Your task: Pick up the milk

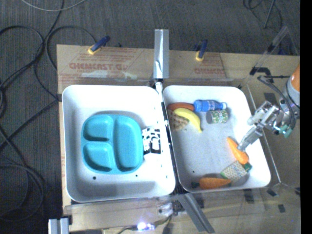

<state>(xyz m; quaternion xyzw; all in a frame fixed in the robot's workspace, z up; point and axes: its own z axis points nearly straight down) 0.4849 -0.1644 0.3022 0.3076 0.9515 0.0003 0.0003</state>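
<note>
The robot arm's pincer (247, 138) hangs over the right-hand edge of the right bin (204, 88), angled down and to the left, its tip just above an orange carrot-like piece (238, 152). Whether the pincer is wide or narrow cannot be told from this slanted overhead view, and nothing is seen held in it.

Below the carrot piece lie a small green-patterned packet (234, 170) and a second orange piece (214, 182) against the bin's near wall. Across the same bin, by its far left corner, sit a banana (191, 119), a blue bottle (208, 105) and a small dark can (217, 116).

The milk (152, 140), judged to be the small black-and-white patterned carton, is in the other bin altogether. It rests at the right side of the left bin (69, 130), touching or just beside the blue divided plate (112, 143) and near the wall the two bins share. Both bins stand on the board-covered bench (112, 67).

The step in hand appears to be the approach, with the arm well apart from its target. To do it well, the pincer should rise clear of the carrot piece, cross the dividing wall high, and come down straight over the carton, spread widely and turned so as not to catch the plate's rim or the bin wall.
</note>
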